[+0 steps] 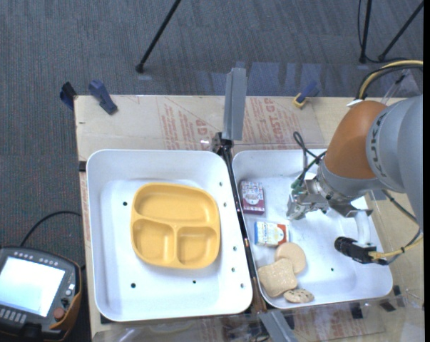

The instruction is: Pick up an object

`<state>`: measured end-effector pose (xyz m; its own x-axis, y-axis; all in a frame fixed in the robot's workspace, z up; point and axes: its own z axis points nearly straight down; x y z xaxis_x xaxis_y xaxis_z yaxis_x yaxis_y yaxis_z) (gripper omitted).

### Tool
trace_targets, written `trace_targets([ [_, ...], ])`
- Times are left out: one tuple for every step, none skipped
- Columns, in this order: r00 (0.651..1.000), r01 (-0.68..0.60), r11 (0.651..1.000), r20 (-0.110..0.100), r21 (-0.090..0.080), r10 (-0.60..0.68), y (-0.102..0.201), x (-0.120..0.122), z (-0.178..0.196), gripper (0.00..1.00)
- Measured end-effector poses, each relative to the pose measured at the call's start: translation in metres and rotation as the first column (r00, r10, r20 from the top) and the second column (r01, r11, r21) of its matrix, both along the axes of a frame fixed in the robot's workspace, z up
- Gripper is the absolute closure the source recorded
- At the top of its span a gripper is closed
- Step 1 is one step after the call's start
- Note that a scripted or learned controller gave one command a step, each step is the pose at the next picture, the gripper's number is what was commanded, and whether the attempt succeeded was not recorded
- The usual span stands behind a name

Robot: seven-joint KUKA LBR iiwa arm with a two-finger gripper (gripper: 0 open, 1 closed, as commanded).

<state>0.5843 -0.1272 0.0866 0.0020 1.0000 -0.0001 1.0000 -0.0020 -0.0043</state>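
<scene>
The right bin (357,280) holds several small items. A dark red packet (252,196) lies by its left wall, with a small white and yellow carton (271,232) just in front of it. Nearer the front are a round tan biscuit (292,254), a slice of toast (277,278) and a chocolate-chip cookie (298,296). My gripper (298,205) hangs over the middle of this bin, right of the red packet and just beyond the carton. Nothing shows in its grasp.
The left bin (108,184) carries a yellow three-compartment tray (175,224). A grey upright post (234,105) stands behind the divide between the bins. A black cable connector (350,249) hangs from the arm over the right bin. A teach pendant (31,287) lies on the floor at the lower left.
</scene>
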Motion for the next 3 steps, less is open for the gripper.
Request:
trace_targets([
  [1.0, 0.003, 1.0, 0.0, 0.0, -0.003, -0.08, -0.034, 0.0, 1.0],
  [1.0, -0.011, 1.0, 0.003, 0.002, 0.011, -0.011, 0.056, 0.0, 1.0],
  [1.0, -0.008, 1.0, 0.001, 0.002, 0.008, 0.045, 0.06, 0.0, 1.0],
])
